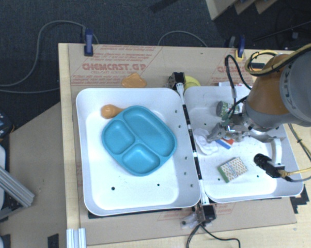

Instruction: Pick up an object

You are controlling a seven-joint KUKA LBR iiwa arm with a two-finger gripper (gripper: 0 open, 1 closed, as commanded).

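Observation:
My gripper (216, 134) is low in the right bin (248, 190), near its left side. It hangs right above a white crumpled item (204, 142) and a small red and blue item (227, 142). A small green-patterned object (222, 109) lies just behind the gripper. A speckled rectangular pad with a green edge (232, 169) rests nearer the front of the same bin. The arm's orange band (269, 94) and grey wrist hide the bin's back right part.
The left bin (93, 190) holds a blue divided plate (139, 139) and an orange rounded object (111, 110) at its back left. Behind the bins lie an orange piece (134, 80) and a yellow object (191, 81). Cables (233, 76) run near the arm.

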